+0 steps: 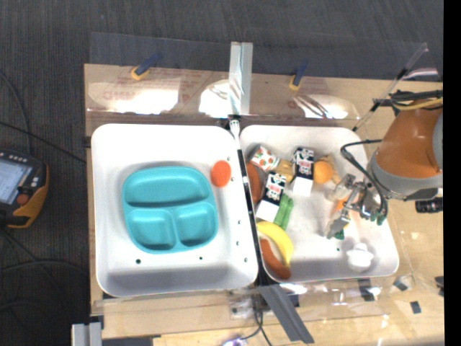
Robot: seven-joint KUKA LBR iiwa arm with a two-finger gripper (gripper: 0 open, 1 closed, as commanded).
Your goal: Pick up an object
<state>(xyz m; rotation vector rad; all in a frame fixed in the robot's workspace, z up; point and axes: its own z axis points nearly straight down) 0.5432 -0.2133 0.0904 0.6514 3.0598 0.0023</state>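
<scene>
The right bin holds a jumble of small things. A yellow banana lies at its front left, beside a green piece. Two black-and-white printed boxes and a small orange fruit sit toward the back. My gripper hangs low over the right half of this bin, under the orange wrist band. A small orange thing lies right by it; whether it is held is unclear. A white lump rests in front of the gripper.
The left bin holds a teal divided plate and an orange ball near the shared wall. A brown piece lies along the right bin's left wall. A handheld controller sits on the floor far left.
</scene>
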